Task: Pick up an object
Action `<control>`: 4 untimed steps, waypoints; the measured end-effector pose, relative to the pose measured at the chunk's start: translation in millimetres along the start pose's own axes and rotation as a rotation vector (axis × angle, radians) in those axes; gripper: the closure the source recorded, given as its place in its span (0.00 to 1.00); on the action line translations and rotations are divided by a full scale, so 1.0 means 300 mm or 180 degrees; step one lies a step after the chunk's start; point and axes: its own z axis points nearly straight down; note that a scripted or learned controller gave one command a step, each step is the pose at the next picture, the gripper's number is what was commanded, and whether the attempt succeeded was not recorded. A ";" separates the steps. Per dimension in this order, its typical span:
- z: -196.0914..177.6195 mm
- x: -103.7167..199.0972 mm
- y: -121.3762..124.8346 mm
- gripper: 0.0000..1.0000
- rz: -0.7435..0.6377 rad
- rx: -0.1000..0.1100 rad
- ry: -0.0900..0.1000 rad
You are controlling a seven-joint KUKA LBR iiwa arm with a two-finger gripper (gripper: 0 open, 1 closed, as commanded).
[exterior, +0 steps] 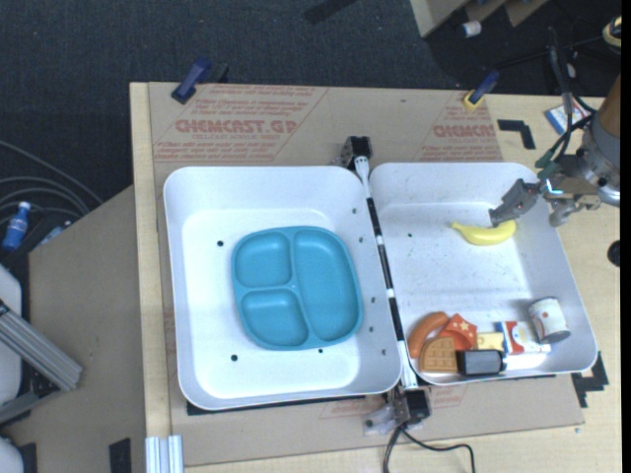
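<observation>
On my screen I see the bench [296, 116] covered with brown cardboard that carries red printed letters, and on it the two white bins stand side by side, touching along the middle. In the left bin [197, 205] lies a blue plate [296, 286] with three compartments; it sits near the centre of this bin and nothing is on it. At the far edge of the bench, a blue clip [190, 81] holds the cardboard on the left and another clip [480, 91], blue and yellow, holds it on the right. In the right bin [434, 195] a yellow banana [484, 233] lies in the far part, alone on the white floor, with its curve opening away from me. In the near corner of this same bin there is a tight group of small things: an orange and red toy food piece [442, 335], a waffle-like brown piece [441, 355], a dark small box [481, 362], a white carton with red and blue print [515, 341], and a small white cup [546, 316] lying on its side just beside them. The arm [603, 146] comes in from the right, and its gripper [532, 198] hangs over the far right edge of the right bin, just beside the banana's right tip. The fingers [513, 202] look spread apart and there is nothing between them; the banana lies free on the bin floor.
</observation>
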 end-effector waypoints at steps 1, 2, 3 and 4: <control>0.541 -0.066 -0.052 0.00 0.0003 0.0006 0.0001; 0.575 -0.133 0.151 0.00 -0.0002 -0.0007 -0.0003; 0.573 -0.135 0.368 0.00 -0.0002 0.0007 0.0005; 0.540 -0.136 0.366 1.00 -0.0004 0.0020 0.0001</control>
